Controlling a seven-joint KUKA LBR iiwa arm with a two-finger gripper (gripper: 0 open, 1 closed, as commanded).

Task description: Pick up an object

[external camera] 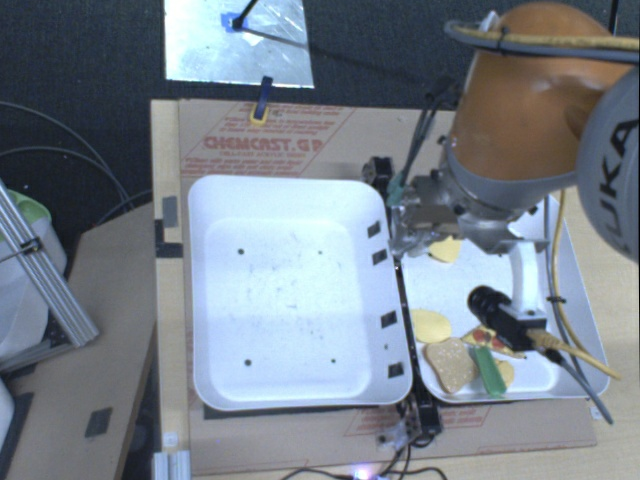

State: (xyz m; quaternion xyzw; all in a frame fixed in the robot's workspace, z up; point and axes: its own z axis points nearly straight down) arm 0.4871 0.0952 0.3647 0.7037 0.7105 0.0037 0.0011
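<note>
The right bin (572, 268) holds several small items near its front. A flat yellow disc (432, 325) lies by the bin's left wall. In front of it sits a tan bread-like slice (452, 364), with a green stick (489, 370) and a small red piece (480, 337) beside it. Another yellow piece (446, 251) lies farther back. My gripper (412, 223) hangs at the back left of the right bin, close to the divider and just left of that yellow piece. The arm's bulk hides much of this bin's back half.
The left white bin (205, 298) stands next to the right one, both on a cardboard sheet (270, 140). A shiny metal plate (240, 28) lies beyond the bench, and an aluminium frame (40, 268) stands at the far left.
</note>
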